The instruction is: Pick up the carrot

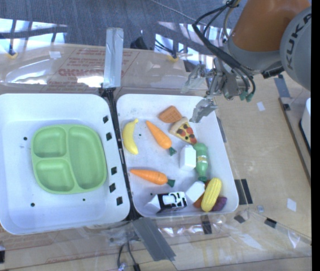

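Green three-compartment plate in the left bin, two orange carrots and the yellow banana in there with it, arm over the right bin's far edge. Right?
One thing is off. The camera view shows both orange carrots and the yellow banana in the right white bin, not beside the green three-compartment plate. That plate is in the left white bin, and the gripper hangs over the right bin's far edge.

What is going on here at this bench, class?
A grey and orange robot arm reaches in over the right bin, which holds toy food. Its end effector hangs above the bin's upper right part, near the pizza slice, with nothing seen between its fingers. Two carrots lie in that bin: one carrot beside the banana, another carrot lower down. The left bin holds a green divided plate.
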`<state>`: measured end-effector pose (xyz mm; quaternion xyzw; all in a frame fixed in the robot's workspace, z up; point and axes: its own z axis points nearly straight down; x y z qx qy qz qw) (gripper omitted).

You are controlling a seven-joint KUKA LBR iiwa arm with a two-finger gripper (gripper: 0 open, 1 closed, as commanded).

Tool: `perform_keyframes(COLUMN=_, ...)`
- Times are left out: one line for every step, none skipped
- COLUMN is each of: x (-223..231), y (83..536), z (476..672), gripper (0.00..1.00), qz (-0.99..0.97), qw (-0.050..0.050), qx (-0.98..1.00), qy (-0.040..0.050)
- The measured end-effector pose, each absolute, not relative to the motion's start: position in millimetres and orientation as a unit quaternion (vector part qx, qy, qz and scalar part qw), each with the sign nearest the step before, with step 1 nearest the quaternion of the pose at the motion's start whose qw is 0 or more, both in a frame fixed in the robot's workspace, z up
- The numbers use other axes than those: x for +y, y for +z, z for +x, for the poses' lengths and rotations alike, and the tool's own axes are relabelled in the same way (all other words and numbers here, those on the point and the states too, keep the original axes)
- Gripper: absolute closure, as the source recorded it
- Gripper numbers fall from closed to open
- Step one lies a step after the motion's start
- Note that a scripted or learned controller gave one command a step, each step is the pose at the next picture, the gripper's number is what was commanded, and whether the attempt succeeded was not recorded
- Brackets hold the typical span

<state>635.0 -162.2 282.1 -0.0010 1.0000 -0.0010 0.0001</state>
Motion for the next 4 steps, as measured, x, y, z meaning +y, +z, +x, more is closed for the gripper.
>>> perform_keyframes(x=-158.2, y=129.7, z=636.6, gripper=0.0, qz=-0.009, qw=-0.006, qx=1.0, qy=0.0016)
perform_keyframes(x=-115.3, y=92.1, z=624.8, gripper=0.0, qz=-0.116, qw=0.0, qx=0.993, qy=0.0009)
perform_keyframes(x=-113.8, y=104.2, z=626.8, gripper=1.0, qz=-0.12, qw=0.002, qx=0.993, qy=-0.0001)
perform_keyframes(x=-106.4, y=154.8, z=600.2, gripper=1.0, qz=0.036, qw=0.001, qx=0.999, qy=0.0)
